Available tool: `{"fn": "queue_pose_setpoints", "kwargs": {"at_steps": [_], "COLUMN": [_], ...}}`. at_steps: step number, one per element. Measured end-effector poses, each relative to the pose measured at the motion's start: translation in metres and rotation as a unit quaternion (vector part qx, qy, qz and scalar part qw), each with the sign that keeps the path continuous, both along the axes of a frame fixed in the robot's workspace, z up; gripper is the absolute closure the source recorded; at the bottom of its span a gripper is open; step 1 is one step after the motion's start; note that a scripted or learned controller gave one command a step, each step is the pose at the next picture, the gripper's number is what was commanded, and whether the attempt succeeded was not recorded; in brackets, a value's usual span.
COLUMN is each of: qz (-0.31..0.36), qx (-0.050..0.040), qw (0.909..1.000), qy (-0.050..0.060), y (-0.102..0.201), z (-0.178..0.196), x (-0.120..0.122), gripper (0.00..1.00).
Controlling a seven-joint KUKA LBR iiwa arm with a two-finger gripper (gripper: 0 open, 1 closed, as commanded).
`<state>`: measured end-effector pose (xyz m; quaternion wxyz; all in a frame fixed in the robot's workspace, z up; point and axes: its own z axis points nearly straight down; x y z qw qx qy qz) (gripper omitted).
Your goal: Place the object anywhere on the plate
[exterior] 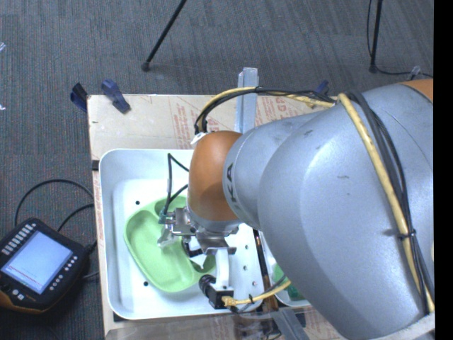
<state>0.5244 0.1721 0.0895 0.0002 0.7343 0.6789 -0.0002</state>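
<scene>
The big grey KUKA arm (333, 211) fills the right and centre of the camera view, its rounded casing running in from the right with yellow and black cables (386, 183) draped along it and an orange band (209, 172) at the wrist. Beneath it lies the wooden bench top (152, 119), set on a dark carpeted floor (71, 34). On the bench sits the left shallow white plastic bin (113, 190); a sliver of the right white bin (294, 299) shows under the arm. Inside the left bin rests a pale green rounded plastic plate (152, 250), tilted slightly toward the bin's near side. The gripper (190, 243) hangs over the plate's right edge, pointing down; whether it is spread or closed cannot be told, and the object to be placed cannot be made out. A black handheld teach pendant with a lit screen (37, 264) lies on the floor left of the bench, and two blue clamps (113, 94) sit at the bench's far-left corner.
</scene>
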Motion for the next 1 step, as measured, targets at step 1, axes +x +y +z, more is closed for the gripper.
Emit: {"fn": "queue_pose_setpoints", "kwargs": {"at_steps": [1], "qz": [0.029], "qx": [0.0002], "qw": [0.9996], "qy": [0.001], "y": [0.0108], "z": [0.0671], "x": [0.0782], "gripper": [0.0]}}
